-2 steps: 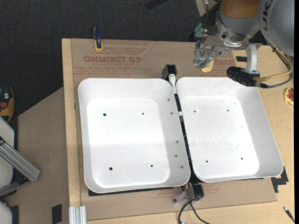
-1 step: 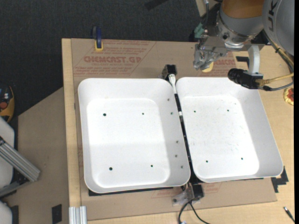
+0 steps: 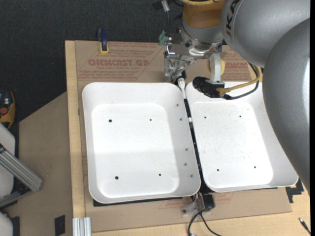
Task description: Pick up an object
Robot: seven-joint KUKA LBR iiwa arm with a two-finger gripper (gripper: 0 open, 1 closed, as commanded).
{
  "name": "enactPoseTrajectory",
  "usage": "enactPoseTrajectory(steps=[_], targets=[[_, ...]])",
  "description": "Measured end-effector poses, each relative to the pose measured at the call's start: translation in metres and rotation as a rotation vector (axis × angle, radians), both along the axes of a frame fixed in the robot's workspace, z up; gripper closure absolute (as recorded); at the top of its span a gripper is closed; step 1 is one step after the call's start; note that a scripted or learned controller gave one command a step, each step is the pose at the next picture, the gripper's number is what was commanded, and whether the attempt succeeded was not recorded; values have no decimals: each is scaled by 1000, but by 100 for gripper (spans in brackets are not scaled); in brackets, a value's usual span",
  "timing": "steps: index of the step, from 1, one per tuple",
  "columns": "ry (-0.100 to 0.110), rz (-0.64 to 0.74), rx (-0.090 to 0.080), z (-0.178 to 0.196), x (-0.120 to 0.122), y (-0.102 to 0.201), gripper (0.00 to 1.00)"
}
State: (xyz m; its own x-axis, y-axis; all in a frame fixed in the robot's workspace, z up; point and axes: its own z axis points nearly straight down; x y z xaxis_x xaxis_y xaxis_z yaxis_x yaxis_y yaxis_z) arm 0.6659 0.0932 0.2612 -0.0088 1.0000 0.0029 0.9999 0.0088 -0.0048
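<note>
My gripper [image 3: 175, 72] hangs under the orange-banded wrist at the back of the bench. It is just above the far rim where the left bin [image 3: 93, 132] and the right bin [image 3: 266, 146] meet. Both bins are shallow and white, and their floors show bare white plastic with small dark dots. The big grey arm covers the top right corner of the view and part of the right bin's far edge.
The bins rest on a brown board [image 3: 128, 60] with red print. A blue clamp [image 3: 102, 39] grips the board's far left edge. A small clamp with a cable [image 3: 199, 204] sits at the front between the bins. An aluminium rail [image 3: 19, 168] lies at the lower left.
</note>
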Motion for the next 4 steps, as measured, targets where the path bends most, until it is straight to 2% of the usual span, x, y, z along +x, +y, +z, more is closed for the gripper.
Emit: enactPoseTrajectory(steps=[1,2,3,4], targets=[[-3,-10,-2,29,-27,-28,100],[-12,-14,-5,70,-19,-89,100],[0,-5,-2,-21,1,-38,100],[-11,-8,-2,21,-9,-41,100]])
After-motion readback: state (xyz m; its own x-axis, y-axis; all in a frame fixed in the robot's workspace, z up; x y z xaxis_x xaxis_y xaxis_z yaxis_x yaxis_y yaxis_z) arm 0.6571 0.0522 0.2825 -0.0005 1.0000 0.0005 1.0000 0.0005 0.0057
